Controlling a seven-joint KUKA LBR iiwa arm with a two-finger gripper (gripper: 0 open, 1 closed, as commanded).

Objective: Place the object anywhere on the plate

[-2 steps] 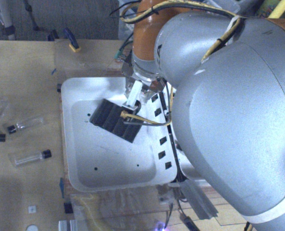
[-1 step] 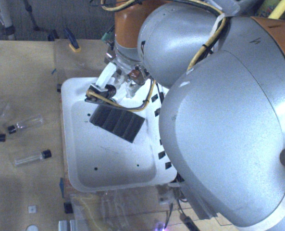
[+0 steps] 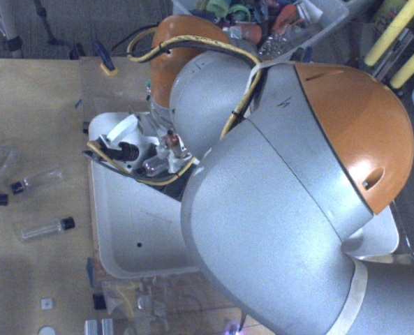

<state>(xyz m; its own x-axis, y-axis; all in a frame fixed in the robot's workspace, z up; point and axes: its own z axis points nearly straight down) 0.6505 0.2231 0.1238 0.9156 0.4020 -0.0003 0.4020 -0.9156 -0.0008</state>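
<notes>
- Presently, arm [image 3: 283, 187]: grey with orange caps, spans the centre and right of the frame and covers most of the bench.
- Gripper [image 3: 154, 162]: at centre left, low over the upper edge of the white bin [image 3: 123, 253]. Whether it is open or closed cannot be told, as the wrist hardware covers it. No object is seen in its hold.
- White bin: lower centre left, floor mostly bare, with one small dark speck [image 3: 139, 243] near the middle of the exposed part.
- Task's object and plate: cannot be identified. Judged to lie under the arm, if in the bins at all.
- Capped vials [image 3: 46, 227]: clear with black caps, loose on the wooden bench at left, outside the bin.
- Clutter tub [image 3: 262, 5]: upper centre, holding mixed coloured items, well apart from the gripper.
- Step in hand, as judged: the reach or grasp stage, since no carry is evident.
- Next move calls for: a confirmed hold on the object, then a lift clear of the bin wall before travel to the plate.
</notes>
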